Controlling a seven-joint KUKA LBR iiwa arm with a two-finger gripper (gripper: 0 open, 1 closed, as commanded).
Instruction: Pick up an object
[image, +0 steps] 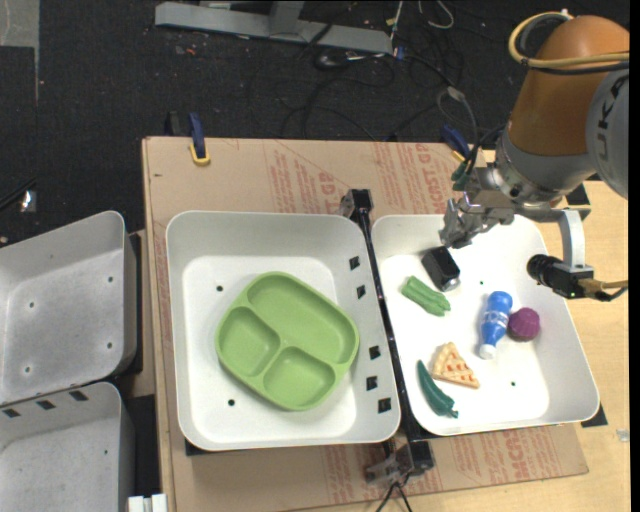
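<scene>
Your hand (462, 228) hovers upper part of right bin (570, 400), finger spread unreadable, nothing visibly held. Black block (440, 267) lies just below it, likely target. Green pod (426, 296), blue bottle (493, 322), purple ball (524, 323), pizza slice (454, 366) scattered loose, centre-right.

I see my claw (462, 228) hanging over the far end of the right bin (570, 400), just above a small black block (440, 267). Nearer me in that bin lie a green pod (426, 296), a blue-and-white bottle (493, 322) touching a purple ball (524, 323), a waffle wedge (454, 366) and a dark green bean (434, 390). The left bin (200, 420) holds a green divided plate (288, 341).
</scene>
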